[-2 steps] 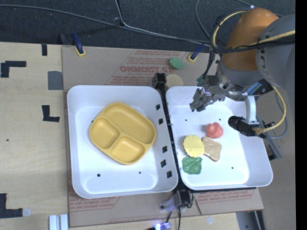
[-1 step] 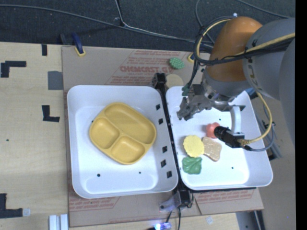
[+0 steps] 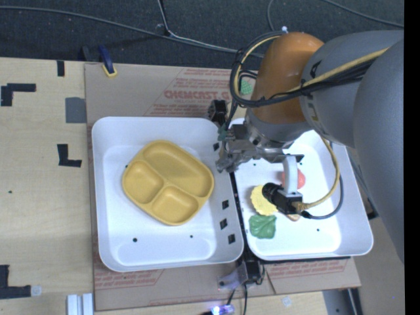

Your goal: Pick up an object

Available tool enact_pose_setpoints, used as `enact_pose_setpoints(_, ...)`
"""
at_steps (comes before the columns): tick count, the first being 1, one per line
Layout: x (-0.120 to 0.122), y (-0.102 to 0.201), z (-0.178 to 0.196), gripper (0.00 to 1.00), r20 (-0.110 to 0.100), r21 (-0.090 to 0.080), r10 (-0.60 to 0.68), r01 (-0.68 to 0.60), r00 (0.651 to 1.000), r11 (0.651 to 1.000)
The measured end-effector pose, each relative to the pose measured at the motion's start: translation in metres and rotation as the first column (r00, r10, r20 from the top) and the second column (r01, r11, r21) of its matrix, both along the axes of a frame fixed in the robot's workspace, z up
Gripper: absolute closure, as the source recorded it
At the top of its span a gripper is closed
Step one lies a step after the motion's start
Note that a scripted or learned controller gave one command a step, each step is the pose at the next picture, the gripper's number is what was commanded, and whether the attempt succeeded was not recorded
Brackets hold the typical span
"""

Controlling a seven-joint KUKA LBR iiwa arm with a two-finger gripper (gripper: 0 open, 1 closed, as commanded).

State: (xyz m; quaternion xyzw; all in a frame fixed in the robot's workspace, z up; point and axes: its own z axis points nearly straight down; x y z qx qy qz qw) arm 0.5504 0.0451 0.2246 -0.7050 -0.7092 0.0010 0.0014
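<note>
The gripper (image 3: 227,151) hangs just beside the yellow divided plate (image 3: 168,182). Whether its jaws are spread cannot be told.

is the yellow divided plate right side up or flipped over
Right side up: the yellow divided plate lies in the left bin with its three compartments hollow side up, nothing in them.

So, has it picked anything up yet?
Nothing looks lifted yet: the yellow divided plate lies flat in the left bin; a green piece, a yellow piece and a red piece lie in the right bin. The gripper hangs low over the bins' shared edge. Grasping and lifting remain.
</note>
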Motion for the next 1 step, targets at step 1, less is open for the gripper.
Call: enact_pose_setpoints(1, -0.0081, 0.0441, -0.0005, 1.0, 0.001, 0.0, -0.001, 0.001, 1.0, 1.0)
